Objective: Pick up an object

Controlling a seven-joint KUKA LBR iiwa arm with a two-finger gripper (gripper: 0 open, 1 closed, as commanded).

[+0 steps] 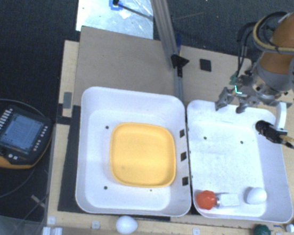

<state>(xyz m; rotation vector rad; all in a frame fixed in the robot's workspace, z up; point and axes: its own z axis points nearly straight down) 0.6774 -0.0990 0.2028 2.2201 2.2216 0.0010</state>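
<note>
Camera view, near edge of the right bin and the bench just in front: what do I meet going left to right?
White egg on the bench → orange-red ball → clear small bottle → white egg in the bin → dark green ball.

floor: dark carpet [29, 29] | bench: tan board [127, 63] | bright reflective patch [106, 1] at top

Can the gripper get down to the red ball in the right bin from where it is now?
Probably yes. The gripper hangs open at the right bin's far edge, and the red ball lies uncovered at the near wall, though a white object crowds it.
</note>
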